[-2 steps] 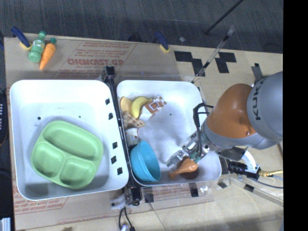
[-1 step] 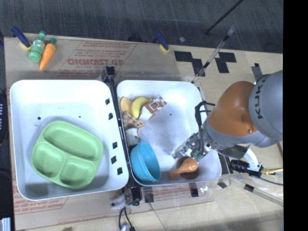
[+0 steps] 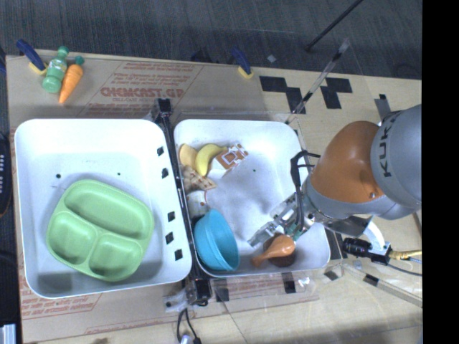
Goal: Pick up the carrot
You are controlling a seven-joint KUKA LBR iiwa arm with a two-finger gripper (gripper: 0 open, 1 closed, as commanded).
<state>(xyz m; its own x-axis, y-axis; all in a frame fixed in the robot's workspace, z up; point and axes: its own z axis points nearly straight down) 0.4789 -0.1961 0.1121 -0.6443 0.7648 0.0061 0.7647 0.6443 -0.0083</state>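
We see a green divided plate [image 3: 100, 229] in the left bin [image 3: 43, 142] and a banana [image 3: 206, 156] and blue bowl [image 3: 215, 241] in the right bin [image 3: 269, 131], where the claw [image 3: 276, 224] hangs open, holding nothing, well apart from the carrot [image 3: 70, 82] at the counter's [image 3: 215, 84] far-left corner.

A bench [image 3: 215, 77] with a brown cardboard-like top carried 2 shallow white bins, the left bin [image 3: 29, 192] and the right bin [image 3: 272, 131], side by side. Red print [image 3: 133, 92] ran across the board. Behind the bench lay a dark grey floor [image 3: 179, 13]. Black square marks [image 3: 305, 88] sat near the far right corner.
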